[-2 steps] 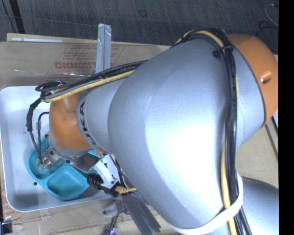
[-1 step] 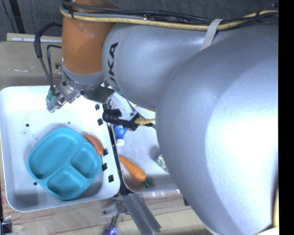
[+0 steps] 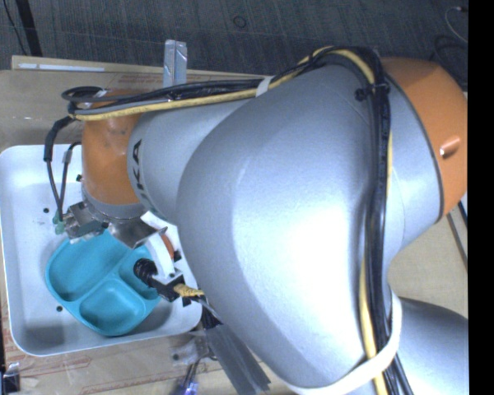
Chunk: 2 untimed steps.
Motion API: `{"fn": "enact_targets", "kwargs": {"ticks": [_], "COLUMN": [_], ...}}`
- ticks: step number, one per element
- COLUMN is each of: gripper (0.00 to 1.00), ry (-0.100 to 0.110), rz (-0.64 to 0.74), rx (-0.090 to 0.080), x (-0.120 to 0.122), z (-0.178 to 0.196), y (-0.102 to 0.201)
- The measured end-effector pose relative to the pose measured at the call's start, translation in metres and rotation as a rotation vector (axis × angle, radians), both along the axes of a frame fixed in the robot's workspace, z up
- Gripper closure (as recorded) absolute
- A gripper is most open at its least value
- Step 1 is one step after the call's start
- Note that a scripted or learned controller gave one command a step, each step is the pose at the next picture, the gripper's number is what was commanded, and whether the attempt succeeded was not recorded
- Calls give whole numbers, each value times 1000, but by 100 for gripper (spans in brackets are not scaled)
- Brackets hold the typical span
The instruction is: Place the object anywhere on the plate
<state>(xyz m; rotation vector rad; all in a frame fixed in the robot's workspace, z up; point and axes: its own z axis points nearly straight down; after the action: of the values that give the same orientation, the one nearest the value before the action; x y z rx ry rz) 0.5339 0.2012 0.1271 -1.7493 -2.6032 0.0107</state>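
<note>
Over the white bin [image 3: 16,245], the arm [image 3: 296,204] bends down onto the blue plate [image 3: 99,286], its gripper's grasp seemingly hidden.

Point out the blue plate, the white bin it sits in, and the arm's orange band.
blue plate [image 3: 99,290]: camera view, on its divided inner surface.
white bin [image 3: 20,220]: camera view, on its bare floor.
orange band [image 3: 107,167]: camera view, on its side.

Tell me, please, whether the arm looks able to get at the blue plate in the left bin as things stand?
Probably yes. The arm's wrist is already over the left bin, directly above the divided blue plate, with nothing visible between them. The arm's own bulk hides the plate's right edge, so that side is uncertain.
</note>
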Motion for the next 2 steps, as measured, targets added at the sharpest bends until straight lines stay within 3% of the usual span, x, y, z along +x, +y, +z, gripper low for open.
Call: {"fn": "enact_targets", "kwargs": {"ticks": [1, 2], "gripper": [100, 100], "ry": [-5, -9], "rz": [166, 722], "rx": [3, 5], "x": [-46, -57], "z": [80, 136], "y": [2, -1]}}
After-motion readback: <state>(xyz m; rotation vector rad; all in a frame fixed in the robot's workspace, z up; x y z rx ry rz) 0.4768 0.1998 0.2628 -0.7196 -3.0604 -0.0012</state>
